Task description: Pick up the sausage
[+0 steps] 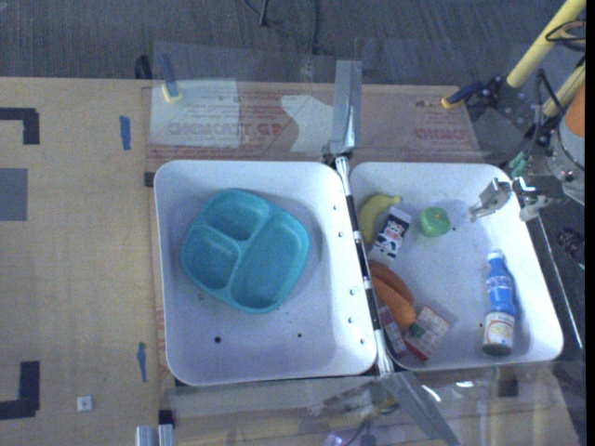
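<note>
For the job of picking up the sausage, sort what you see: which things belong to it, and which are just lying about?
Belong: sausage, gripper, right bin.

Lying about: banana, green cup, blue bottle, small carton, red packet, teal plate, left bin.

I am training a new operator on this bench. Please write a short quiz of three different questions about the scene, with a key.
1. True or false: the teal three-compartment plastic plate lies in the left white bin.
2. Which item lies nearest the right bin's right wall? A) yellow banana B) blue-capped bottle with a blue label C) small green round object
3. Fill in: the orange sausage lies against the right bin's ____ wall.

Key: 1 true; 2 B; 3 left. The pincer is above the right bin's upper right part, apart from the sausage.
</note>
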